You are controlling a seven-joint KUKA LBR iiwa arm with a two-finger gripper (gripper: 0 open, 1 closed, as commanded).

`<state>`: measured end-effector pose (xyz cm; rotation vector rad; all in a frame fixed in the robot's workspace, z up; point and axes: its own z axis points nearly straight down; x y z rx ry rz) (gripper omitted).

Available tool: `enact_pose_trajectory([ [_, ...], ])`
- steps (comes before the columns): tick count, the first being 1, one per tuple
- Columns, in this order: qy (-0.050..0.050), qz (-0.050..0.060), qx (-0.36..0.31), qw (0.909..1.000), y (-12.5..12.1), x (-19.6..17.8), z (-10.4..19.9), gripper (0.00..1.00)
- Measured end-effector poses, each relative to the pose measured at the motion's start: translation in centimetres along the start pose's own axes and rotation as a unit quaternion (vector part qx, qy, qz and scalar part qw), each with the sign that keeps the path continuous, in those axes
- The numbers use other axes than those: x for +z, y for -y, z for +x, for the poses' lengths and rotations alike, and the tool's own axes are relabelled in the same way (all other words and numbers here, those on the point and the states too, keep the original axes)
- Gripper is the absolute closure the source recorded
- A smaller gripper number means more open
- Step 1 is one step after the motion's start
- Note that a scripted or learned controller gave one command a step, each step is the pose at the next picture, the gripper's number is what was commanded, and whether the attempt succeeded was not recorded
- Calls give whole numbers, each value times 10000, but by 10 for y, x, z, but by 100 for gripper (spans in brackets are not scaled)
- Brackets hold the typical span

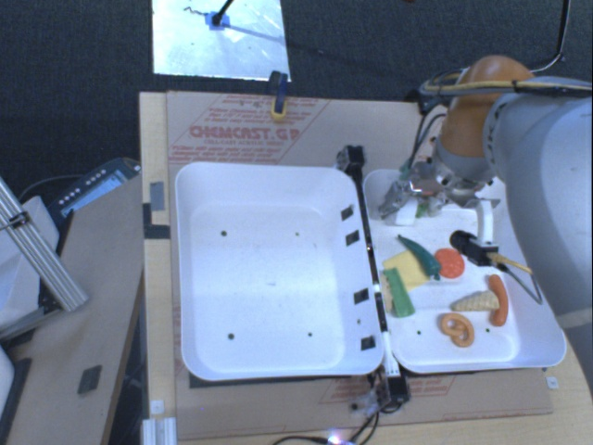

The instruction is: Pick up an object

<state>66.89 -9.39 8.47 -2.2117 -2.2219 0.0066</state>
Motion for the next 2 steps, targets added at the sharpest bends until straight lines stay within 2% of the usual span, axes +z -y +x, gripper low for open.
enact_pose_trajectory([
  [1, 9, -25, 22, 10000, 47, 1, -9, 0],
  [2, 14, -34, 41, 10000, 86, 0, -60, 0],
])
